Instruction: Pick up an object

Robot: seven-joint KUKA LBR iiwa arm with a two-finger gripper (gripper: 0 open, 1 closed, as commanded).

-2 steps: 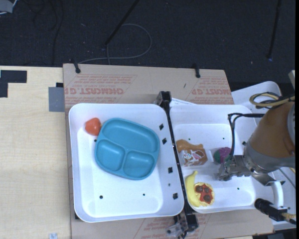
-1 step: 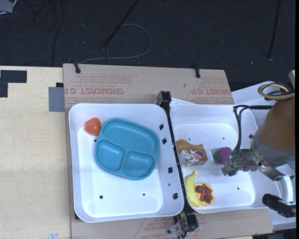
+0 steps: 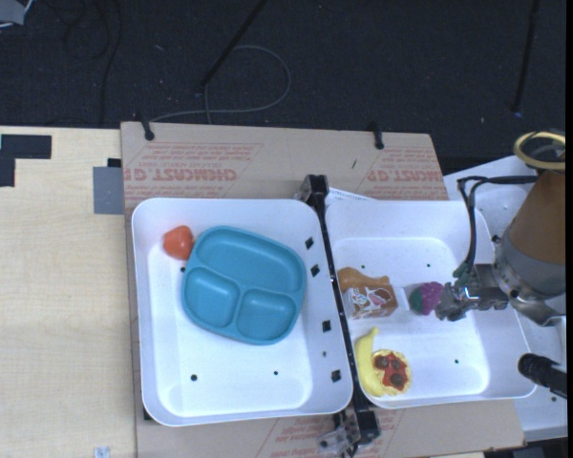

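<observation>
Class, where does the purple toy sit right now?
In the right bin, the purple toy sits mid-bin, just right of the snack packet, with the tool at its right side.

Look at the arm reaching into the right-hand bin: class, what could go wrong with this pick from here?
1. The gripper sits right beside the purple toy; a slightly off closure could nudge it away rather than grasp it.
2. The snack packet lies close on the toy's other side, so a push might shove the toy against it.
3. The gripper works near the right bin, where its cable hangs over the wall and could possibly snag.
</observation>
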